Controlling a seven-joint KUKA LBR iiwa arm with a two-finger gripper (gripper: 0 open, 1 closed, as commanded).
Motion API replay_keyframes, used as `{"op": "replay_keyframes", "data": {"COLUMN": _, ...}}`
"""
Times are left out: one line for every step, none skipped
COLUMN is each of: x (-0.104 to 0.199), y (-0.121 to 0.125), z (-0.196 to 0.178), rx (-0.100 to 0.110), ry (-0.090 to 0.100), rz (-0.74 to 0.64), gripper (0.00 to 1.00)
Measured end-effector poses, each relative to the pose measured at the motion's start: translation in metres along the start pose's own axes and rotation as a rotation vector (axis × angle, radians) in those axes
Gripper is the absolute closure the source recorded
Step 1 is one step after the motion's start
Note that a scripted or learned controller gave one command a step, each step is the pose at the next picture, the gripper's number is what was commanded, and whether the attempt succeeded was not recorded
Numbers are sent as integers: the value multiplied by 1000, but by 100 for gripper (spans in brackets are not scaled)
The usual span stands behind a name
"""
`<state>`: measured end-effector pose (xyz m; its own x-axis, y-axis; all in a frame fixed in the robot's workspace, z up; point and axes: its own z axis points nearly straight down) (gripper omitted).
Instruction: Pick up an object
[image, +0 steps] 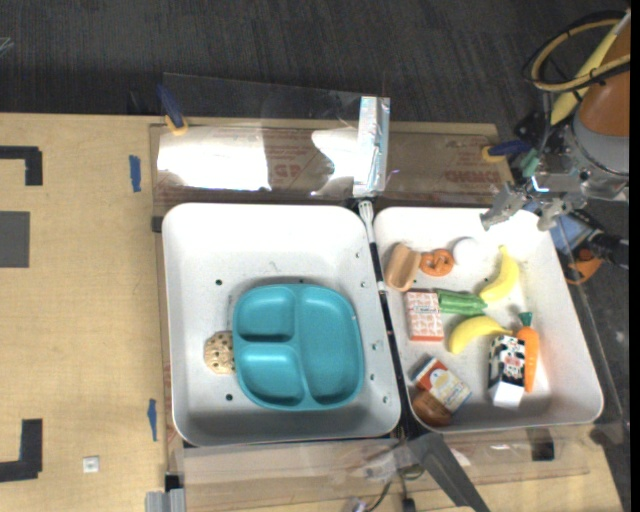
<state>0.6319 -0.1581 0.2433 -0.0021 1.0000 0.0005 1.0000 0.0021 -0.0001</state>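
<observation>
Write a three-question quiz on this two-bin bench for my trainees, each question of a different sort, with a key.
1. True or false: the cookie lies on the teal tray.
2. Which bin holds the two bananas? A left, B right.
3. Fill in: the gripper hangs over the right bin's ____ edge.

Key: 1 false, it lies beside the tray; 2 B; 3 far.

1. Left bin (190, 240): divided tray (297, 345) in the near half, cookie (219, 352) touching the tray's left edge.
2. Right bin (575, 340): bananas (487, 305) in the middle, carrot (530, 358) right of them, milk carton (509, 368) beside the carrot.
3. Gripper (521, 209) over the right bin's far right corner.
</observation>
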Motion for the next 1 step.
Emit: {"op": "replay_keyframes", "data": {"x": 13, "y": 2, "z": 7, "rx": 1, "ry": 0, "rz": -22, "gripper": 0}}
